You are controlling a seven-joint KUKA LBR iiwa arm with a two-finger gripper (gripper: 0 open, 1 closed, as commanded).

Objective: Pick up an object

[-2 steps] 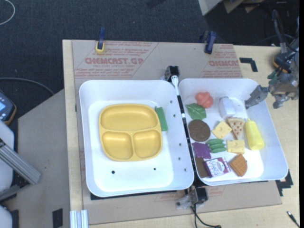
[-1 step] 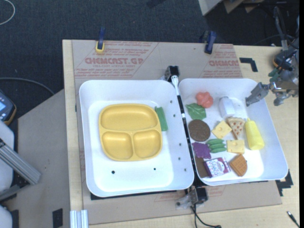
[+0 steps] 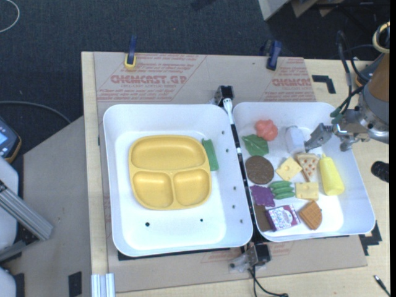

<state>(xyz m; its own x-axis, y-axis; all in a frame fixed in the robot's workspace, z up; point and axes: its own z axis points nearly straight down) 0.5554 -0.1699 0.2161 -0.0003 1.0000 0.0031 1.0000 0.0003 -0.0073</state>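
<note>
The gripper point(image 3: 323, 138) is seen spread and holding nothing at the right bin's point(image 3: 365, 212) two o'clock. The yellow corn point(image 3: 331, 174), just at its six o'clock, is judged light, stiff and slippery, best pinched across its middle.

Toys point(image 3: 288, 187) crowd right bin point(image 3: 362, 218); yellow tray point(image 3: 169, 171) fills left bin point(image 3: 117, 166)

Sectioned tray point(image 3: 168, 178) in left bin point(image 3: 124, 228), toy foods point(image 3: 291, 190) in right bin point(image 3: 359, 218)

2 white bins point(image 3: 117, 166) point(image 3: 362, 209), 1 yellow tray point(image 3: 169, 171), 1 green strip point(image 3: 210, 154), approx 12 toy foods point(image 3: 297, 181), 1 gripper point(image 3: 328, 136).
</note>
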